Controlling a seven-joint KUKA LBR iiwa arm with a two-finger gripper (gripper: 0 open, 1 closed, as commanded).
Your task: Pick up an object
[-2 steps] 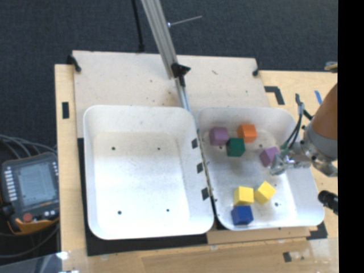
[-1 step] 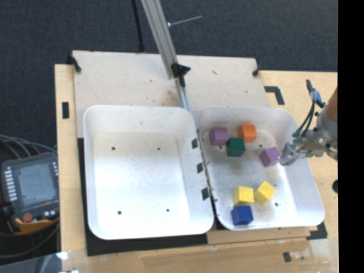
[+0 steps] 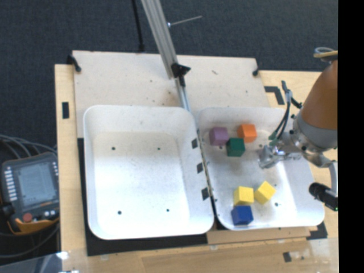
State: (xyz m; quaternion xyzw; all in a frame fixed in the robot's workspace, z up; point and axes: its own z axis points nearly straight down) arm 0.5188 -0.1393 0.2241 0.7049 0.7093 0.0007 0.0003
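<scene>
The right bin (image 3: 296,209) holds several small cubes. A purple cube (image 3: 218,135), a green cube (image 3: 235,147) and an orange cube (image 3: 247,132) cluster near its far left. Two yellow cubes (image 3: 244,195) (image 3: 265,191) and a blue cube (image 3: 242,215) lie toward its near edge. My gripper (image 3: 267,158) hangs over the middle of the right bin, right of the green cube and above the yellow ones. Nothing shows between its fingers.
The left bin (image 3: 91,152) stands beside the right one. A slanted metal rail (image 3: 162,36) rises from the bench behind the bins. A teach pendant (image 3: 31,189) lies off the bench at the left.
</scene>
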